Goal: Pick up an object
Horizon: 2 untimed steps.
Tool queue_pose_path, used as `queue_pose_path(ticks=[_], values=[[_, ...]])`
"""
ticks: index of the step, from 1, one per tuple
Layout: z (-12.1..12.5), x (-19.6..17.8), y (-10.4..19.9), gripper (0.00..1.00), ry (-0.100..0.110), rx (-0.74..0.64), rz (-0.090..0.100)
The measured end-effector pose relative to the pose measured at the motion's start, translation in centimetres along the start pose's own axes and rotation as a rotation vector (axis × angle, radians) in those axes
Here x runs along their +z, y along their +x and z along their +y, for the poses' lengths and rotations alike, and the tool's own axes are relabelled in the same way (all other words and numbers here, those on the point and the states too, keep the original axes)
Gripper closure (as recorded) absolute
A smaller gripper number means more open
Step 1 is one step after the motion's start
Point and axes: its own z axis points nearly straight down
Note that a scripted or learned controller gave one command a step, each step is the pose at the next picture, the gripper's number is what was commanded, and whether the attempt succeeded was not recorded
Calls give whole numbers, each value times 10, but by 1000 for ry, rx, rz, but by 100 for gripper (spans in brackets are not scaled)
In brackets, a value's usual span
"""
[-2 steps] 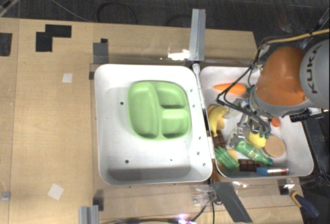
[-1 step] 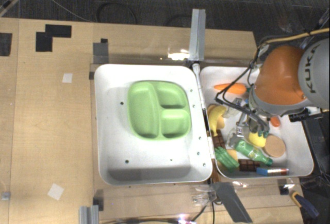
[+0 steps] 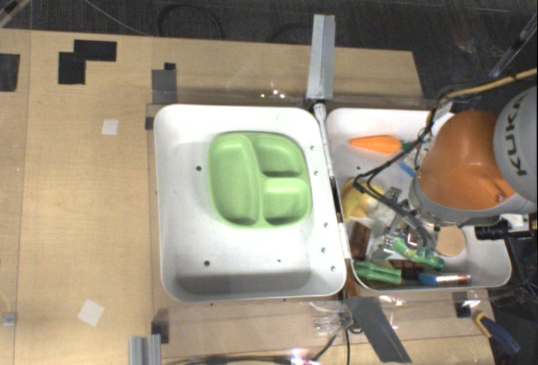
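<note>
Where clutter fills the right bin point(image 3: 496, 271), the arm point(image 3: 466, 166) dips.

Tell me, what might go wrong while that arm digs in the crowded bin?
Possibly a miss: the two-finger gripper sits low in the shallow white right bin among tightly packed things, so it could close on nothing or on two at once. It might also shove the green marker-like stick and the red-and-blue pen against the bin's near wall. The orange carrot-shaped toy lies apart, out of danger.

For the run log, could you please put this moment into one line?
arm: over right bin | gripper: low among clutter | carrot: far end | green tray: left bin
</note>
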Motion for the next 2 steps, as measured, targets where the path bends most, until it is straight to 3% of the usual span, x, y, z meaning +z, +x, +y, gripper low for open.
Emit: queue_pose_path(ticks=[1, 2], values=[[2, -14, -6, 100, -3, -6, -19], [23, -95, 10, 100, 4, 225, 15]])
